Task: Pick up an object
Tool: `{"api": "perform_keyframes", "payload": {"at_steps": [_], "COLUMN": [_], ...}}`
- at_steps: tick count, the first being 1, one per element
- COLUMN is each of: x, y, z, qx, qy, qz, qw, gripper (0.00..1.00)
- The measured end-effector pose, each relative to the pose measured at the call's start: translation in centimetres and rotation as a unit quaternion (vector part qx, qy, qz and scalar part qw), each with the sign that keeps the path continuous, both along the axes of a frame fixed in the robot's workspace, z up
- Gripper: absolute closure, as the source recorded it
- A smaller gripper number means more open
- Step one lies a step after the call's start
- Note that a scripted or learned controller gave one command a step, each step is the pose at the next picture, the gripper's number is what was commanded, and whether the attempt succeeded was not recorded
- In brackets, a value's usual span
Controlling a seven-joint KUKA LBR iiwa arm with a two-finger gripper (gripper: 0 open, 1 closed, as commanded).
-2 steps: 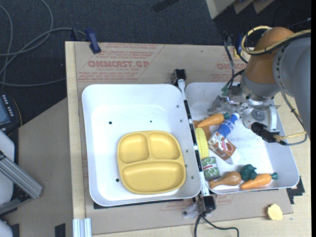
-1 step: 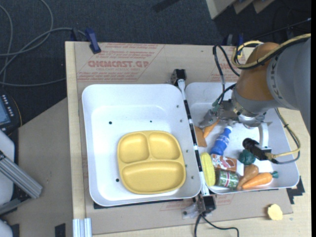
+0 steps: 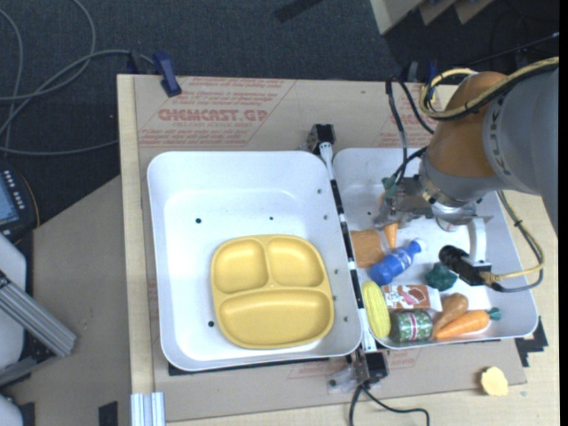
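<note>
The gripper (image 3: 397, 209) hangs low over the right bin (image 3: 355, 171) — whether it grips anything, I cannot tell. Just below it lies a blue bottle (image 3: 393, 264), white-capped, beside a carrot (image 3: 461, 324). Behind the bin, the board (image 3: 213, 114) reads "CHEMCAST GP".

Both bins (image 3: 177, 238) look like smooth white plastic, slight sheen. Divided yellow plate (image 3: 271, 289) at 6 o'clock of left bin: matt plastic. Bench top (image 3: 222, 114) is brown cardboard-like sheet, printed red, matt. Blue bottle (image 3: 393, 264) glossy plastic, can (image 3: 410, 327) has a printed label. Arm (image 3: 497, 131) shell smooth grey, orange band satin
</note>
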State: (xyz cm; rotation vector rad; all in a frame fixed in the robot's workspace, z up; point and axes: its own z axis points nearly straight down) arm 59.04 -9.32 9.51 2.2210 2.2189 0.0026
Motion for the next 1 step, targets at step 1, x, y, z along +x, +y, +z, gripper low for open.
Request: {"api": "perform_keyframes", "payload": {"at_steps": [1], "x": [-1.57], "y": [5.53], "z": [9.57], "qx": [0.0010], "qy": [-0.003], "qz": [0.004], "qw": [1.0000], "gripper": [1.00]}}
